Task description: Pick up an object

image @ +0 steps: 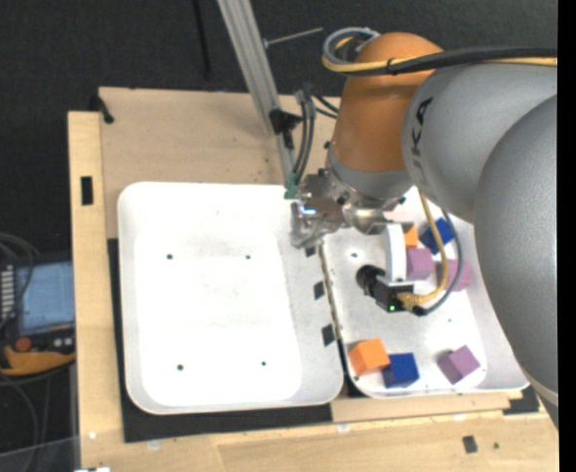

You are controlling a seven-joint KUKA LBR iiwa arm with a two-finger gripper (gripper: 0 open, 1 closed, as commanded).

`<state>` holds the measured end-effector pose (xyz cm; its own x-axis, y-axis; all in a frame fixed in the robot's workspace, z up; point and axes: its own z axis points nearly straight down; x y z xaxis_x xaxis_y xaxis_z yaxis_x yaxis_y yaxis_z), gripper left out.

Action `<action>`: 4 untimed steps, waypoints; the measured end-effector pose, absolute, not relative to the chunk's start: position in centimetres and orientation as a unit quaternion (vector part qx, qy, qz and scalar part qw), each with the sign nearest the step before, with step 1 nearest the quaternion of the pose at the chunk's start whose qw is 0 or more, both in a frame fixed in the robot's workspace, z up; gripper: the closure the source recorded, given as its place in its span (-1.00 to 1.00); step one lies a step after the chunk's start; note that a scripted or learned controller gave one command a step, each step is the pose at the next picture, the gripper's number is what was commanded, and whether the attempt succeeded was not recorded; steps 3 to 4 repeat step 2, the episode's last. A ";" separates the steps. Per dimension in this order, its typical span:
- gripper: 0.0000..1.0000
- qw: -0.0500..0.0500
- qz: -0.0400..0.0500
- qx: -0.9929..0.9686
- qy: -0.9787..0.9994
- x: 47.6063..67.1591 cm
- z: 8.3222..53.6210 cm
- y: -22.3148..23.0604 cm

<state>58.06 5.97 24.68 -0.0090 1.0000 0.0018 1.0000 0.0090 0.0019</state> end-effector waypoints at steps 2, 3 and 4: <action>-1.00 0.001 -0.001 0.705 0.709 59.7 24.5 9.6; -1.00 0.001 -0.001 0.705 0.709 59.7 24.5 9.6; -1.00 0.001 -0.001 0.705 0.709 59.7 24.5 9.6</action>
